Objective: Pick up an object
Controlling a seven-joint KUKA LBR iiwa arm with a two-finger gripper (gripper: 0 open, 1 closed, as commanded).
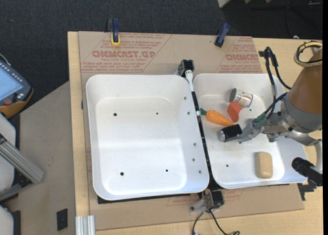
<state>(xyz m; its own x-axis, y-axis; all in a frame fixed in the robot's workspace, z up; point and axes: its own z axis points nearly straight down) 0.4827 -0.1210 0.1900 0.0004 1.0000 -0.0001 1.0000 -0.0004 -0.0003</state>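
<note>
**Tight cluster could spoil the pick**

The gripper (259,128) hangs over the right bin (233,175), reaching in from the right. From where I stand I cannot tell whether it is wide or narrow, and I see nothing held in it.

Everything worth picking lies in that bin:
- a carrot (219,118) near the divider
- a red block (234,111) just beside the carrot
- a can (242,97) just behind the red block
- a tan block (264,165) well apart, toward the front

The trouble, I'd guess, is the cluster. Coming down there could shove the carrot into the red block or catch both at once. The carrot tapers and may slip out as the gripper closes, and the can, lying on its side, may roll away. The lone tan block looks the safer bet.
</note>
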